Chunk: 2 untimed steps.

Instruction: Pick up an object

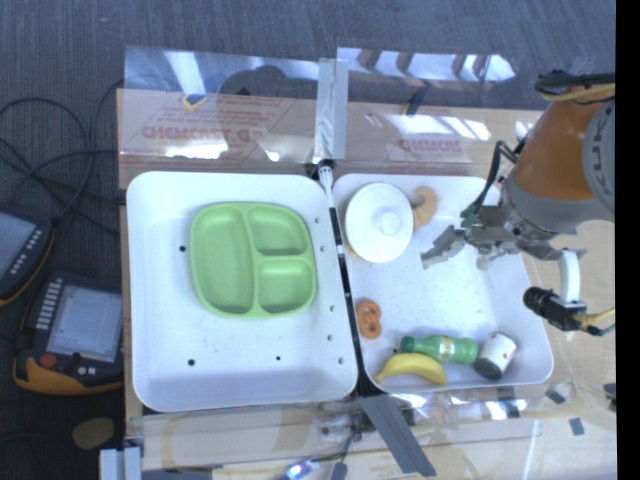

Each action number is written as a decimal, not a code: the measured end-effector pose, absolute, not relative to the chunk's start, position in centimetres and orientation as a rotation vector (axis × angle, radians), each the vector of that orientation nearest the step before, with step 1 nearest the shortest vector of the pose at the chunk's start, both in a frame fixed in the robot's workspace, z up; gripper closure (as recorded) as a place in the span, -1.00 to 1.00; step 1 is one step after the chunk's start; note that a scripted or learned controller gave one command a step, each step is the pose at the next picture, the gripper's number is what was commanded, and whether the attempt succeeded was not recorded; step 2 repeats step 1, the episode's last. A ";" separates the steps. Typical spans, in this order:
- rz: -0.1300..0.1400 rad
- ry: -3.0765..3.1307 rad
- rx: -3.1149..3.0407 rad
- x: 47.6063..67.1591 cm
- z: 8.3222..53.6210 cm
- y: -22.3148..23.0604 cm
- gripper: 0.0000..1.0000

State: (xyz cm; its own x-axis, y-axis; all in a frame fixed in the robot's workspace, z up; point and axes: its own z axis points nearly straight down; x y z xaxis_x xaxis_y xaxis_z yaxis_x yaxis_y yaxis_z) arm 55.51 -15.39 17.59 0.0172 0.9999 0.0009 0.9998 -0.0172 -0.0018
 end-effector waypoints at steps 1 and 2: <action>0.001 -2.328 -2.106 58.3 20.9 -10.9 -1.00; 0.001 -2.328 -2.106 58.3 20.9 -10.9 -1.00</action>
